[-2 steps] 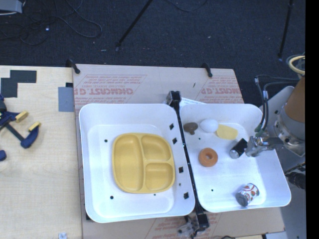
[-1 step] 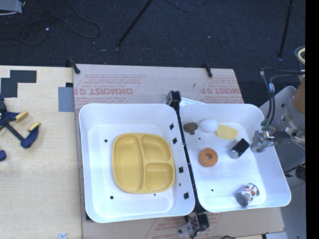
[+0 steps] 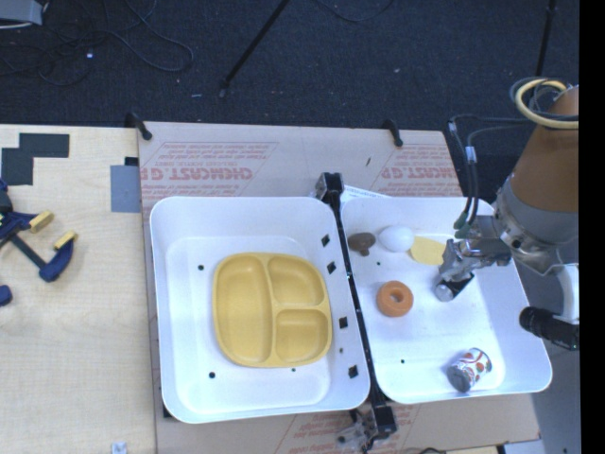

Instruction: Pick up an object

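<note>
dark carpet with loose cables fills the top of the view; below it a pale wooden counter [image 3: 76, 348] carries a cardboard sheet [image 3: 236, 159] and two white bins side by side, meeting along a black clipped divider [image 3: 345, 291].

left bin [image 3: 180, 367]: one yellow tray [image 3: 272, 308] with three compartments, lying flat near the middle, with a bare white margin on every side.

right bin [image 3: 515, 367]: five things. one orange ring [image 3: 395, 299] lies left of centre. one white egg-shaped piece [image 3: 396, 239] sits near the far edge, with one small brown piece [image 3: 361, 244] just beside it on the divider side and one flat yellow piece [image 3: 427, 250] just beside it on the other side. one crumpled silver can [image 3: 468, 369] lies near the front right corner, well apart from the rest. open floor lies between ring and can and along the front edge.

one grey arm [image 3: 544, 197] reaches in from the right. its tool [image 3: 448, 287] hangs over the right bin, just right of the yellow piece and apart from the ring; whether its fingers are spread or pressed together cannot be told, and nothing shows between them.

on the counter at far left lie blue clamps [image 3: 43, 244] with yellow tips.
</note>
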### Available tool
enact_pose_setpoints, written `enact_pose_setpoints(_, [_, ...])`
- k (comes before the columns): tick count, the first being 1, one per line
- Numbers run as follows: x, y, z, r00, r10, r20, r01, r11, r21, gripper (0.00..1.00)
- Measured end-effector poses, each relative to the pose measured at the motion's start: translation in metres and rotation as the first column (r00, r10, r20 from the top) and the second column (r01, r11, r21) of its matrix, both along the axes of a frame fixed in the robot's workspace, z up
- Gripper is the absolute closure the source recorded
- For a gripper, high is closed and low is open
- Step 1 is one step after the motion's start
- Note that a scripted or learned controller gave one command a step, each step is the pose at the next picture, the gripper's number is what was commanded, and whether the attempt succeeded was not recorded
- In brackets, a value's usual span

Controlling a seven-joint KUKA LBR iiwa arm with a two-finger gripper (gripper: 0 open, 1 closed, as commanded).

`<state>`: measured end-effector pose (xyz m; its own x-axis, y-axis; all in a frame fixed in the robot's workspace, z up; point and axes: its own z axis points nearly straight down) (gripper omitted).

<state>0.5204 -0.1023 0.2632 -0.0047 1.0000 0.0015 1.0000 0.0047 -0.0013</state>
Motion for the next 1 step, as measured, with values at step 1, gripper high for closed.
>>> enact_pose_setpoints(1, [0.0177,0.0437,-0.0024,1.000,-0.001,-0.001,0.001,1.000,0.000,1.00])
